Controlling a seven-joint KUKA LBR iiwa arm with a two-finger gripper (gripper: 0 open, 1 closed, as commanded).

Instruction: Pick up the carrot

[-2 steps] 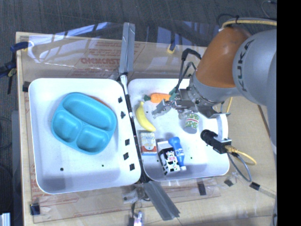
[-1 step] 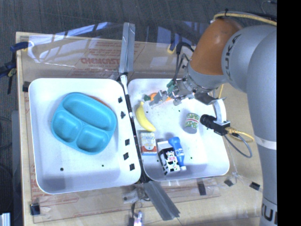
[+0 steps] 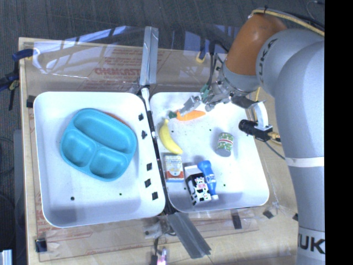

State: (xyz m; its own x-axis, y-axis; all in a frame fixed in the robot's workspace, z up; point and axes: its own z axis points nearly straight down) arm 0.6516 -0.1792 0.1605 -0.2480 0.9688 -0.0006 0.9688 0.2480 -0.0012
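Orange carrot [image 3: 191, 115] lies near top of right bin [image 3: 251, 195], green end pointing left. Claw [image 3: 203, 102] sits right on top of it, tips touching or almost touching carrot. Cannot tell if claw is spread or squeezed.

Step now, I think: reaching and grabbing, lift not done. Carrot looks flat on bin floor.

Next move needs: firm squeeze around carrot middle, then straight lift up.

Banana [image 3: 168, 138] just below carrot, close by. Small can [image 3: 224, 143] off to right. Blue plate [image 3: 98, 143] in left bin [image 3: 52, 203].
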